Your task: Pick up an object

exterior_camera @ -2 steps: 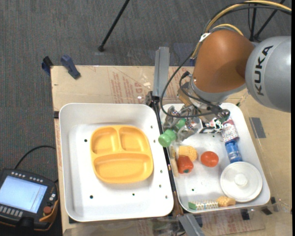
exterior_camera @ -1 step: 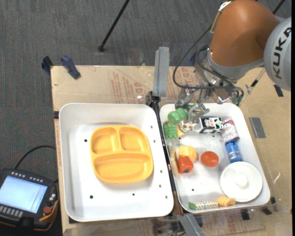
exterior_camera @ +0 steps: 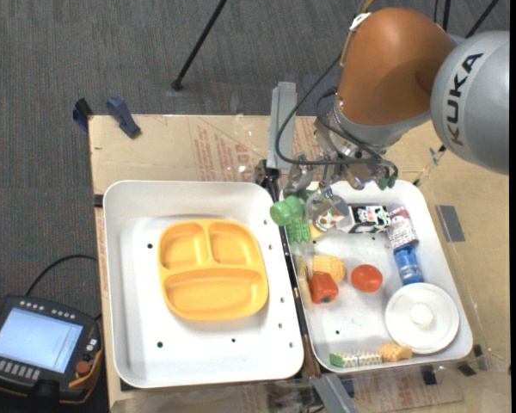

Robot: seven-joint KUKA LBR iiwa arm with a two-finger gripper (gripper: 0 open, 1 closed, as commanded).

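My gripper (exterior_camera: 316, 193) hangs low over the far left corner of the right bin (exterior_camera: 374, 329), under the orange wrist band. A green toy (exterior_camera: 285, 211) sits right beside it at the bin's left rim, and I cannot tell whether they touch. Further objects in the bin are a corn cob (exterior_camera: 328, 268), a red pepper (exterior_camera: 323, 288), a tomato (exterior_camera: 366, 277), a blue bottle (exterior_camera: 405, 249), a cow-patterned box (exterior_camera: 371, 218) and a white round lid (exterior_camera: 422, 317).
The left bin (exterior_camera: 133, 222) holds a yellow divided plate (exterior_camera: 212, 269). A small yellow piece (exterior_camera: 396, 351) and a pale strip (exterior_camera: 354, 360) lie at the right bin's near edge. A teach pendant (exterior_camera: 36, 344) sits on the floor at lower left.
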